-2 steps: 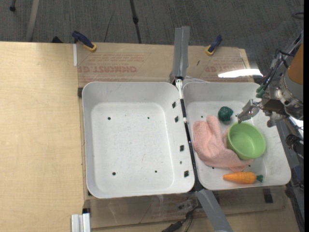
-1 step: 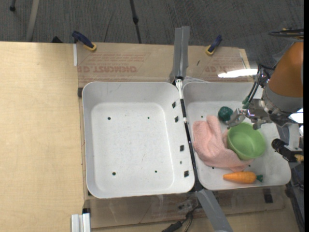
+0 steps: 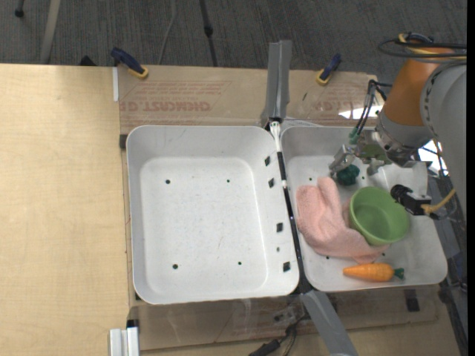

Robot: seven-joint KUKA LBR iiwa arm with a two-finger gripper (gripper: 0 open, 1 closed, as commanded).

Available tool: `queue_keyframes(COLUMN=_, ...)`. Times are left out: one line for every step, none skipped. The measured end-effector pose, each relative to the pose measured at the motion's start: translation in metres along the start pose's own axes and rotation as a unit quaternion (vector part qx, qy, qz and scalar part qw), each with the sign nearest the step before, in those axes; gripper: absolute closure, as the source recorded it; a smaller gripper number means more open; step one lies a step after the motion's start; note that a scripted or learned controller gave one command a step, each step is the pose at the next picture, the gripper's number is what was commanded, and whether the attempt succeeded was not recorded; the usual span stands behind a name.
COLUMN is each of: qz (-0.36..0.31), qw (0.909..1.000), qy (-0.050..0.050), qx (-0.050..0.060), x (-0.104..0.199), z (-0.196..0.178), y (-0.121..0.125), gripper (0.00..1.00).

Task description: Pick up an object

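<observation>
Small dark teal object [image 3: 346,174] in right white bin [image 3: 427,269], directly under metal two-finger gripper [image 3: 347,163]; finger state indiscernible; beside pink cloth [image 3: 325,213]

Grey carpet floor [image 3: 223,13] behind wooden bench [image 3: 59,199].

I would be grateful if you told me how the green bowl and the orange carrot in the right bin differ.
The bowl is green, round and hollow, sitting open side up; the carrot is orange, long and tapered, lying on its side. The bowl is clearly bigger and rests partly on the pink cloth; the carrot lies alone near the bin's front edge. Both are in the right bin.
</observation>
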State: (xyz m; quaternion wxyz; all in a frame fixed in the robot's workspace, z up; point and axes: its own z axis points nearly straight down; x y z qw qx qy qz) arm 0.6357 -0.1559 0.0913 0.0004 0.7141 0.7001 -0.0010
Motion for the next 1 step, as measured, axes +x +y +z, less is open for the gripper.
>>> queue_keyframes(qz=0.014, qw=0.9999, qy=0.000, qx=0.000, x=-0.0194, z=-0.0001, y=-0.0738, gripper=0.00)
